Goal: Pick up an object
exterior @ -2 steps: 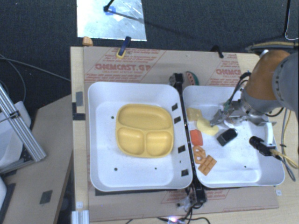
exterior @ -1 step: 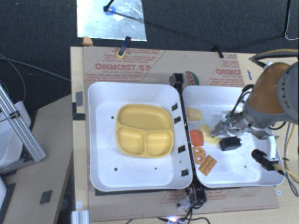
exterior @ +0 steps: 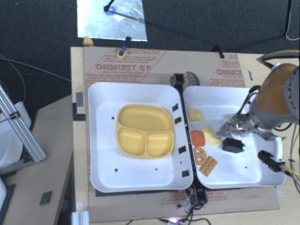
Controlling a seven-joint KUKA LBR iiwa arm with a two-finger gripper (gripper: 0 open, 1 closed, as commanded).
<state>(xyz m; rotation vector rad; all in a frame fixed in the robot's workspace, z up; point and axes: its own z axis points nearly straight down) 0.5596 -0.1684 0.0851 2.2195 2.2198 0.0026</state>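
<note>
The right bin (exterior: 243, 177) holds several small items. A pale yellow piece (exterior: 195, 115) lies near its upper left. A red-orange piece (exterior: 198, 137) and a rounded yellow piece (exterior: 211, 136) sit side by side at the left. Below them are a pretzel (exterior: 200, 153) and an orange cracker (exterior: 208, 165). A small black object (exterior: 233, 145) lies near the bin's middle. My gripper (exterior: 228, 128) is low over the right bin, just right of the rounded yellow piece and above the black object. Nothing shows held in it.
The left bin (exterior: 101, 172) bears a yellow divided plate (exterior: 144, 130). The black divider (exterior: 185, 135) between the bins runs close to the food pieces. My arm's orange band (exterior: 276, 93) hangs over the right bin's right side. Cardboard (exterior: 140, 67) lies under both bins.
</note>
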